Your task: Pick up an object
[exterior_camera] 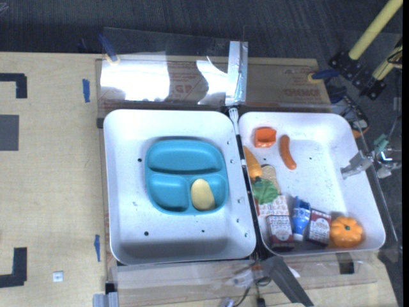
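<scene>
Two white bins on the bench [45, 171], seen from above at a slant.

Left bin [115, 171]: holds a blue tray [185, 155] with three compartments. A yellow egg-shaped piece [202, 194] lies in the tray's lower right compartment.

Right bin [319, 171]: holds the loose objects, most of them along its left wall and near edge. An orange cup [264, 136] sits in the far left corner, with a sausage [287, 152] just beside it to the right. Along the left wall come a carrot [253, 165] and a green piece [265, 189]. Along the near edge stand a red packet [279, 226], a blue tube [300, 219] and a second packet [318, 228], touching in a row. A pumpkin [346, 231] rests at the right end of that row.

Gripper [365, 162]: a small metal part of it is seen at the right bin's right rim, about halfway along. Whether it stands apart or together cannot be told from here, and nothing is seen in its grasp.

Relation to the objects: the pumpkin is the nearest, lying toward the near edge from the gripper and apart from it. The sausage lies to the gripper's left across bare bin floor. The cup and the carrot are well apart from the gripper.
</scene>
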You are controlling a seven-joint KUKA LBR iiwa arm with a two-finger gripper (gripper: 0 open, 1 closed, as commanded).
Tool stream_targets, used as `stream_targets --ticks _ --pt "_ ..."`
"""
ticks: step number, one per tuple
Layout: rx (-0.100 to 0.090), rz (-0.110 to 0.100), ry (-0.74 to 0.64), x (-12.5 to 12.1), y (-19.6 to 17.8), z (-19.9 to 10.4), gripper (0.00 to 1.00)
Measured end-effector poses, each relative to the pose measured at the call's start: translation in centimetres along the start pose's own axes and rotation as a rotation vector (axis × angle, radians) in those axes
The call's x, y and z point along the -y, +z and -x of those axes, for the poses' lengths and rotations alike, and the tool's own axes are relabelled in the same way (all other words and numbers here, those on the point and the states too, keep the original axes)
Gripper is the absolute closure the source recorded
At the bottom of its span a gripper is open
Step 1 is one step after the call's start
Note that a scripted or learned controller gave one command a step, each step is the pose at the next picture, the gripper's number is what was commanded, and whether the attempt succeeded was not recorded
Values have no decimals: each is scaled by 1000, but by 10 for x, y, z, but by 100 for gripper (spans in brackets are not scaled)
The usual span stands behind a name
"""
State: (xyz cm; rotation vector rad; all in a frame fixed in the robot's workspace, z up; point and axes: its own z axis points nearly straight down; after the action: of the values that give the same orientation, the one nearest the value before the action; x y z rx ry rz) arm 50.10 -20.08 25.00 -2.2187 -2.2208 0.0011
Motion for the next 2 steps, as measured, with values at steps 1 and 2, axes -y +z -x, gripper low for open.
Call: stream_targets --ticks 1,2 --pt "4 15 63 -32 105 20 0" --pt "0 6 64 -91 90 -44 0"
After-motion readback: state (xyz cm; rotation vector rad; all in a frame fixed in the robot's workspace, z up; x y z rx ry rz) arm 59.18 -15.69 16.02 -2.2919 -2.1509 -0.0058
